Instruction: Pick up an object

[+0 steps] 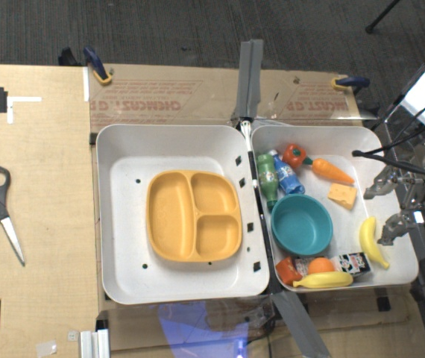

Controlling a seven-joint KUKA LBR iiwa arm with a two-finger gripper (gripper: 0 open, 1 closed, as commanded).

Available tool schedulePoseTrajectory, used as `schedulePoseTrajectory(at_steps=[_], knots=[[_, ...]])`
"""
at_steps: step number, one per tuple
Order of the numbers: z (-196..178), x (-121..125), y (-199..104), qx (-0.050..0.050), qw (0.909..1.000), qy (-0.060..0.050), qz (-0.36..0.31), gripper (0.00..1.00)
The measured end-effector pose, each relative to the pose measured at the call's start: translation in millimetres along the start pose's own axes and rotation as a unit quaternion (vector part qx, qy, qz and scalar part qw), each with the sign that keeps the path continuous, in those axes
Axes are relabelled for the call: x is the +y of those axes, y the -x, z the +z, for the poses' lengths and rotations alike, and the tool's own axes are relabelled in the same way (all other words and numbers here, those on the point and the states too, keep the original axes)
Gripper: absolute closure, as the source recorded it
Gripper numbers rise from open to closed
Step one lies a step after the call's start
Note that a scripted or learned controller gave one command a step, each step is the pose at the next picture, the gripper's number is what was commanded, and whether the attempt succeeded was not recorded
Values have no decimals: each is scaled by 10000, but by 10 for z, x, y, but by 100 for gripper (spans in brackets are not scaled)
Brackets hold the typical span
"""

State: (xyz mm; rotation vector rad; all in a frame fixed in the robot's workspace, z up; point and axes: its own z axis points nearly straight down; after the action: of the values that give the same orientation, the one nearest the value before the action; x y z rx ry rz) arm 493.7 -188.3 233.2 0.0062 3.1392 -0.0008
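A: Where was the end effector (388,211)?

B: At the right edge of the right bin (400,276), hanging over its rim. Its two grey fingers (380,187) stood apart, one nearer the back and one nearer the front, with nothing between them.

A: And the things to pick from?

B: All in that right bin. A teal bowl (302,226) sat near the middle. Behind it lay a green bottle (266,177) and a blue-labelled bottle (286,177) side by side, then a small red tomato (294,155) and a carrot (332,171). A wedge of cheese (342,195) lay just in front of the carrot.

A: Anything close to the fingers?

B: A banana (371,242), just beside the front finger, along the right wall. At the front wall lay a second yellow banana (328,280), an orange (320,265), something red (285,271) and a small black-and-white packet (353,263).

A: The left bin (115,200)?

B: It held a yellow divided plate (194,216). Scissors (2,207) lay on the worktop (33,274), well apart to the left.
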Motion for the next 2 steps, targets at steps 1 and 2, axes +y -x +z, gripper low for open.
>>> schedulePoseTrajectory(at_steps=[1, 2], knots=[[1279, -311, -129, -21, 9973, -10, 735, 0], [1389, 299, 508, -11, 9931, -3, 1169, 0]])
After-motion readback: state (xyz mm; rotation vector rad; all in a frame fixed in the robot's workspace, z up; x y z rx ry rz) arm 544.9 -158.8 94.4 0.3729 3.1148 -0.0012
